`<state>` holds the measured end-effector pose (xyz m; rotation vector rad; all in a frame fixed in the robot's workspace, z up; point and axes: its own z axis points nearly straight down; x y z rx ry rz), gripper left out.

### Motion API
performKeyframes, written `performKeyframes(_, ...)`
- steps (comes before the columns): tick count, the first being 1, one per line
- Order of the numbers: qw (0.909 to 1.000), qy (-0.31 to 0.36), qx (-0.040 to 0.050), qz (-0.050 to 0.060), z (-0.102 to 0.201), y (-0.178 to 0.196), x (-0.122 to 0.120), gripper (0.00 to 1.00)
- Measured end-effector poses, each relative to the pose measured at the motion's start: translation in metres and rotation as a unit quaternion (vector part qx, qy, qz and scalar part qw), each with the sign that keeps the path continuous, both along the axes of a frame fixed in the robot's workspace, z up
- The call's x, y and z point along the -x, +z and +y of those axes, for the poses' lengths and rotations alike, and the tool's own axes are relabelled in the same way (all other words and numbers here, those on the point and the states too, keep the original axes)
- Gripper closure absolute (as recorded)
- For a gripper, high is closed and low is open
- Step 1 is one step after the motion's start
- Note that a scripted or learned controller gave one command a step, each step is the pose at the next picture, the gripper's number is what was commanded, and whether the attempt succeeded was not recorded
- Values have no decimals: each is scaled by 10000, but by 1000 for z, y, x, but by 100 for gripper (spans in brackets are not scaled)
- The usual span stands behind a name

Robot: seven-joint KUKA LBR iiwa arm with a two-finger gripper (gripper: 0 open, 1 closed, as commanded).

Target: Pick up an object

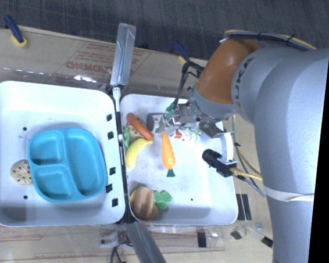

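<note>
Camera view, hand over right bin, grip state unclear, carrot just below

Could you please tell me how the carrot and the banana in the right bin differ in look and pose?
The carrot is orange with a small green tip at its lower end; the banana is yellow. The carrot is straight and lies out on the bin floor, nearly upright in the picture; the banana is curved and lies against the left wall of the right bin. Both are toy foods of roughly similar length, lying in that bin.
</note>
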<state>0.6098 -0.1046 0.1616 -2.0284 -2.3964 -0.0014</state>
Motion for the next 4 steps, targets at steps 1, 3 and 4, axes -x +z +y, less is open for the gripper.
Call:
performKeyframes(1,9943,1070,2,14,-78,-72,-8,100)
performKeyframes(3,9967,-805,36,-21,-7,-67,-20,100)
performKeyframes(4,9998,205,2,26,-55,-71,-8,100)
